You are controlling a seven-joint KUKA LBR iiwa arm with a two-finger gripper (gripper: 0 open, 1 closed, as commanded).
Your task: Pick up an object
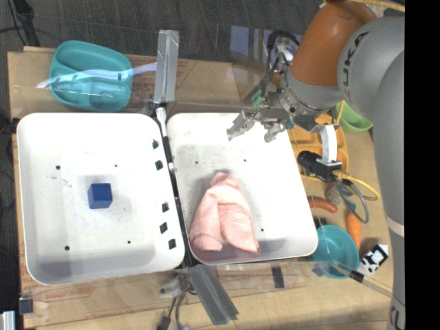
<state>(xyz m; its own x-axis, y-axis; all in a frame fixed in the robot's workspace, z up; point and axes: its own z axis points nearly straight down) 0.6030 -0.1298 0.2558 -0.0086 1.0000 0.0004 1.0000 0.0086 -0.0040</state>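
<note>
We see the arm reaching in from the right, its orange band bulging above the wrist and the grey link running down the right side. The wrist tips downward and toward the left, so the claw hangs over the far edge of the right bin, near that bin's upper middle. Its two fingers stand spread apart, with nothing between them, and we see white bin floor below.

In the same bin, toward the near side, a pink cloth lies bunched in soft folds, well apart from the claw. In the left bin a small blue cube sits alone, left of that bin's centre.

On the surface behind the left bin we see a teal scoop-shaped container. To the right of the right bin lie assorted tools and a teal bowl, close to the bin's near corner.
</note>
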